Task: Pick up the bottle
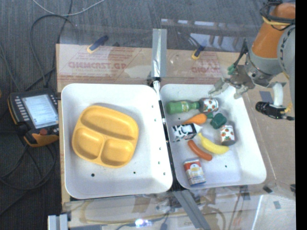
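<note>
Bottle (184,106) lies on its side, below-left of gripper (229,84), touching a can (209,104) and carrot (199,119). Gripper's fingers spread, nothing between them. Risk: crowded neighbours block one finger; round body may roll away.

Grey carpet floor (96,28), cables (48,13) trailing; plywood bench (110,63).

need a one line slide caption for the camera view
Gripper open above the right bin's far rim, near the green bottle lying among toy food; yellow tray in the left bin.
</note>
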You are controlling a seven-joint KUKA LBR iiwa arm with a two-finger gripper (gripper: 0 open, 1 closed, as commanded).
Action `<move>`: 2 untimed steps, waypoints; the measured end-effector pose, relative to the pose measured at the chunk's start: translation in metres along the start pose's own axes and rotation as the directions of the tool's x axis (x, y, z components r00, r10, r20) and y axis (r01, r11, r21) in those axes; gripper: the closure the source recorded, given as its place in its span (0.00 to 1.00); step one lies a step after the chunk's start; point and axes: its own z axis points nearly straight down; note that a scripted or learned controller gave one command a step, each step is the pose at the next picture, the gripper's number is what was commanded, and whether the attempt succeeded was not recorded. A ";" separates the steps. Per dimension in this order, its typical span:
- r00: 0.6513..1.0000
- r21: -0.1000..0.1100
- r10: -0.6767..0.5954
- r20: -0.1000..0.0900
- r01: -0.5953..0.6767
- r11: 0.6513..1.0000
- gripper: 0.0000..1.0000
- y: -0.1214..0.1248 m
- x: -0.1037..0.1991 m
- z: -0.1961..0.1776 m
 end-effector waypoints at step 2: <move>0.999 0.052 -0.049 -0.003 0.049 0.997 0.00 0.003 0.071 0.105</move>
